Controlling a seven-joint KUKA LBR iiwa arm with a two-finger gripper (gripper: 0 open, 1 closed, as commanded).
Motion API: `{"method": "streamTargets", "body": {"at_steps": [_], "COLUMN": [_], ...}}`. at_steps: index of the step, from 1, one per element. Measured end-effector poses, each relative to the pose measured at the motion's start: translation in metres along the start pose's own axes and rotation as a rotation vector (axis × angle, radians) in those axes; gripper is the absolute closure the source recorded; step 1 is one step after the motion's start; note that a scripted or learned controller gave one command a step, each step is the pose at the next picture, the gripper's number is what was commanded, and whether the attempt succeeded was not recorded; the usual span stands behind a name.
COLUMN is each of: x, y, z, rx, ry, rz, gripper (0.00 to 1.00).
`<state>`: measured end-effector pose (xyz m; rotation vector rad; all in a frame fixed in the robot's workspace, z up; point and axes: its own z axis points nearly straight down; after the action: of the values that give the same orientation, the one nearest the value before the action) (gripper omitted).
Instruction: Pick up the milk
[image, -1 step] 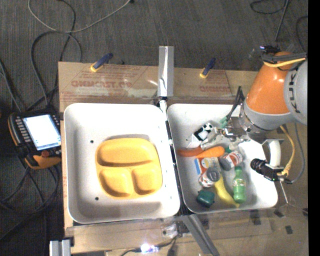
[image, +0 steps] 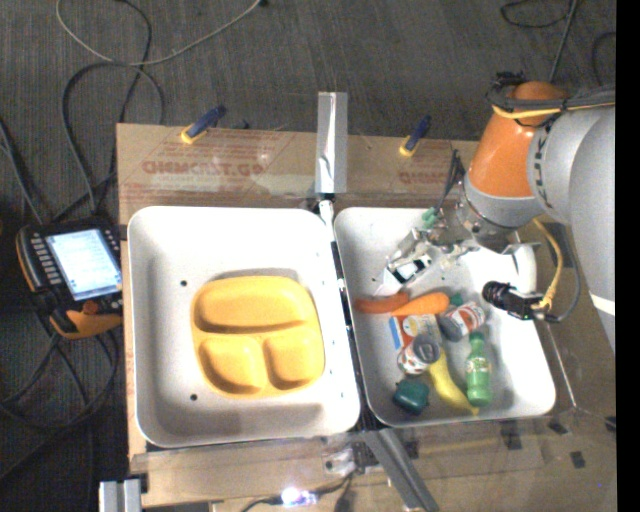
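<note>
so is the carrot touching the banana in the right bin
Apart. The camera view shows the carrot lying across the upper middle of the right bin, while the banana lies lower down, with small containers between them.

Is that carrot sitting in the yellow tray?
No. The carrot lies in the right bin among the other items, while the yellow tray sits in the left bin.

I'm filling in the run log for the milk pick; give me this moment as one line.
arm: over right bin | tool: low at bin's upper left | carrot, banana, green bottle: lying in bin | yellow tray: left bin
</note>
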<state>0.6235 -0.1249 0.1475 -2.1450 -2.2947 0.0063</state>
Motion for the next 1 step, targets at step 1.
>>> {"method": "streamTargets", "body": {"at_steps": [1], "x": [0.0125], "y": [0.0071], "z": [0.0492], "rx": [-0.007], "ry": [0.0], "rz": [0.031], "gripper": [0.0]}}
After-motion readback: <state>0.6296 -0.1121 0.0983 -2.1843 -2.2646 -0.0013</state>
